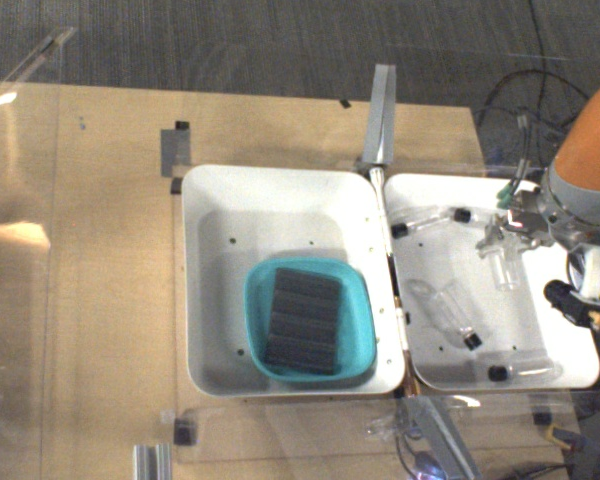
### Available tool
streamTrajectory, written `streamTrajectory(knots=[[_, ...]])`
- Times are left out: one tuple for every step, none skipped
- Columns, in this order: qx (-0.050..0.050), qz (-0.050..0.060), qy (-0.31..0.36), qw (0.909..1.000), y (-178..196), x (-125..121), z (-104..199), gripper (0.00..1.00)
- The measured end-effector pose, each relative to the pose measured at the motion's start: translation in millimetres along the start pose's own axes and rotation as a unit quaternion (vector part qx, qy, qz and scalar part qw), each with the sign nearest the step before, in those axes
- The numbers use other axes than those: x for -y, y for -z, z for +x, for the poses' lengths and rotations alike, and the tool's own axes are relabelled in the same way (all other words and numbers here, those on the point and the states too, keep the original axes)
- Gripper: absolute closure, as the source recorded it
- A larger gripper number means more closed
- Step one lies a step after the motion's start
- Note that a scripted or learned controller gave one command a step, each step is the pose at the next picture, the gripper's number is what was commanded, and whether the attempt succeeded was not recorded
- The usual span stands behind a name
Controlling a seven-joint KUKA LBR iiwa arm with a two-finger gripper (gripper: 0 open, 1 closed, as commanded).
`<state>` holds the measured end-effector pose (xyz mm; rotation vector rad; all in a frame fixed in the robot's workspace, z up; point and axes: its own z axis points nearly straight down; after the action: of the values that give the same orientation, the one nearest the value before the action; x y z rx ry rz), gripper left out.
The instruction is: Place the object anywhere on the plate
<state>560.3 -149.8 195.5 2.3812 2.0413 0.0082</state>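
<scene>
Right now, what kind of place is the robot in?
Probably a robot test lab, not a home. Two white bins sit on a wooden bench over grey carpet. The grey and orange arm reaches over the right one, and the left holds a teal plate.

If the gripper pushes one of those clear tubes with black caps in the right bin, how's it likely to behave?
The clear capped tube looks round-bodied and lies flat on the right bin floor, so a sideways push would probably roll it. Its glossy, see-through body suggests a smooth, slippery plastic, likely light for its size. It looks straight and rigid, so it should not flop if lifted.
</scene>
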Motion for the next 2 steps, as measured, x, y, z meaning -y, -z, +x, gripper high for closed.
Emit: streamTrajectory(knots=[[-0.001,-0.001,0.045,0.999,44.6,15.6,99.9,1.0],[-0.001,0.001,0.104,0.9946,50.5,59.7,177.3,1.0]])
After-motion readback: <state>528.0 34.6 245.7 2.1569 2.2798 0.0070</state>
